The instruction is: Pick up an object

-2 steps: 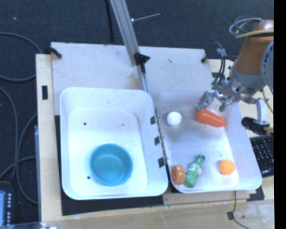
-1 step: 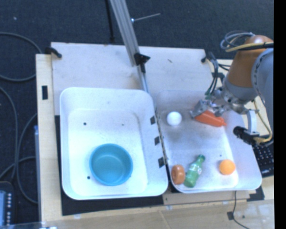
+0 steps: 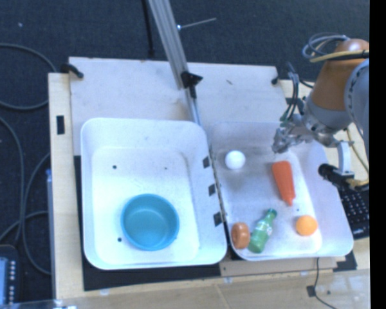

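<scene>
My fingers (image 3: 282,141) at 12 o'clock of carrot (image 3: 284,181); finger state unclear. Carrot looks rigid, light, smooth; grip mid-body across width.

You are looking at a pale table (image 3: 128,89) carrying two shallow white bins side by side, touching: the left bin (image 3: 100,140) and the right bin (image 3: 257,131). A slanted metal post (image 3: 170,34) is rising from its back part.

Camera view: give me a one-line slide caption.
Gripper poised over right bin near carrot, white ball, green bottle; blue bowl in left bin.
</scene>
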